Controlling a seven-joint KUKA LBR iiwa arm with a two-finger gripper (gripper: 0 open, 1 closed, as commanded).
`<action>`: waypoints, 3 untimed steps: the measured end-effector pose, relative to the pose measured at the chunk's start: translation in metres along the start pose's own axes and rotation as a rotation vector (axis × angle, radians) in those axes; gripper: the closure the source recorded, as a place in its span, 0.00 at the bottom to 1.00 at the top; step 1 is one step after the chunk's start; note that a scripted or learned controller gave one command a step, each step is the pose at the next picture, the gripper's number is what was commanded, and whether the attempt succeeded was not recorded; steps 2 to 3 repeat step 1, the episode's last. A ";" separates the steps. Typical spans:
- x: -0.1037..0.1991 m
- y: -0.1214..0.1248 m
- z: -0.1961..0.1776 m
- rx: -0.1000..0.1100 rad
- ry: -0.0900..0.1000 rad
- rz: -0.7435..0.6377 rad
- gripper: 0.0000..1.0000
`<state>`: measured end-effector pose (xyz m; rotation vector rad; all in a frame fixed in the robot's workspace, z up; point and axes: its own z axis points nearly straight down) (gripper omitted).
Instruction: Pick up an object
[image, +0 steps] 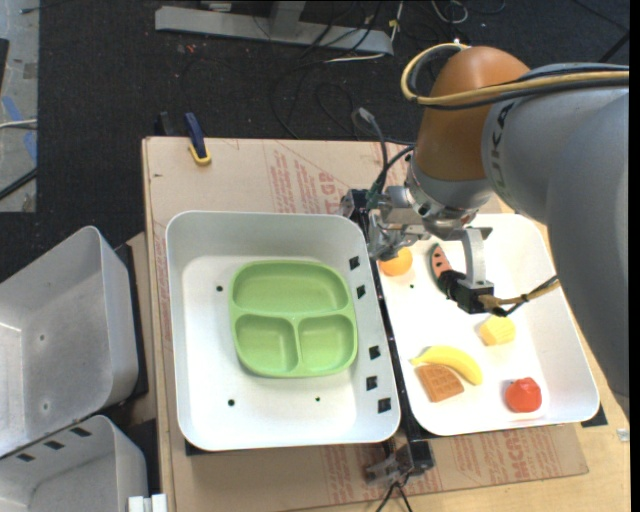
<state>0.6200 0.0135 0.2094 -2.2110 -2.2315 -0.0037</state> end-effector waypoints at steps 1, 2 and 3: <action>0.052 0.006 -0.006 -0.001 -0.002 0.003 1.00; 0.052 0.006 -0.006 -0.001 -0.002 0.003 1.00; 0.052 0.006 -0.006 -0.001 -0.002 0.003 1.00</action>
